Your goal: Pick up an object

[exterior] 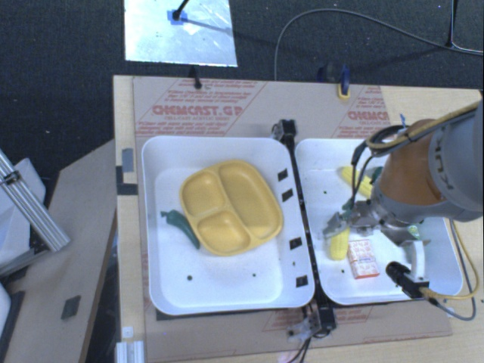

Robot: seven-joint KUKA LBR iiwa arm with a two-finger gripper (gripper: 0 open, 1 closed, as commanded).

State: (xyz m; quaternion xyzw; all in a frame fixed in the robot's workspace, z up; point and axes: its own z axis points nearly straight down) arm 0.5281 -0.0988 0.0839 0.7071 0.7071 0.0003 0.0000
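Desk (249,100): brown board with red printed lettering, carrying two shallow white bins side by side. Left bin (170,278): holds a yellow divided plate (231,205) with three compartments, lying flat near the middle; a dark green pepper (181,225) lies just beside the plate's lower left edge, touching or nearly touching it. Right bin (318,165): holds a yellow corn cob (339,243) near the bin's left wall, a small white and red box (363,259) just to the right of the cob, and a second yellow item, perhaps a banana (354,178), toward the far side, partly hidden by the arm. Arm (439,169): grey with an orange section, reaching in from the right over the right bin. Gripper (349,222): low over the right bin, just above the corn cob and near the box; whether the fingers are open or closed cannot be told, and no item is seen between them. Beyond the desk: a shiny square sheet (179,21) on dark carpet.
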